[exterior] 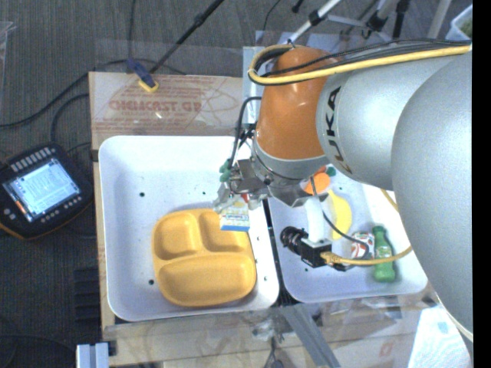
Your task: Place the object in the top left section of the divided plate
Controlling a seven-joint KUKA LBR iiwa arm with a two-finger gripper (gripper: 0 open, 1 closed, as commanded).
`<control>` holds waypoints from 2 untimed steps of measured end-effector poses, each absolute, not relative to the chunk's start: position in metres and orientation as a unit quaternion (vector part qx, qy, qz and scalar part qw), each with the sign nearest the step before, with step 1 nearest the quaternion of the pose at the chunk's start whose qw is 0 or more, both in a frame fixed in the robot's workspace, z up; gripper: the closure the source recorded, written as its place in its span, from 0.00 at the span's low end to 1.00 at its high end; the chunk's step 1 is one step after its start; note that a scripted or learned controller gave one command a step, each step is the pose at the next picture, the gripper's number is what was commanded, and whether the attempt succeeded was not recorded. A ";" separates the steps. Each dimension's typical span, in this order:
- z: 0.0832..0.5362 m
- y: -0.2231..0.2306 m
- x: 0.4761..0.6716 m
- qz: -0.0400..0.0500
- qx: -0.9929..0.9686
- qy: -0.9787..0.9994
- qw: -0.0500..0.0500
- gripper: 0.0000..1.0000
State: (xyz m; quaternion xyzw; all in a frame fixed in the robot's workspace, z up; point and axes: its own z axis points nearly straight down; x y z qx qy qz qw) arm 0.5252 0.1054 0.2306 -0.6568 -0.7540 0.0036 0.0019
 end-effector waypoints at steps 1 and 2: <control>0.221 0.170 0.508 0.003 -0.556 -0.831 0.003 1.00; 0.221 0.169 0.508 0.003 -0.556 -0.831 0.002 0.00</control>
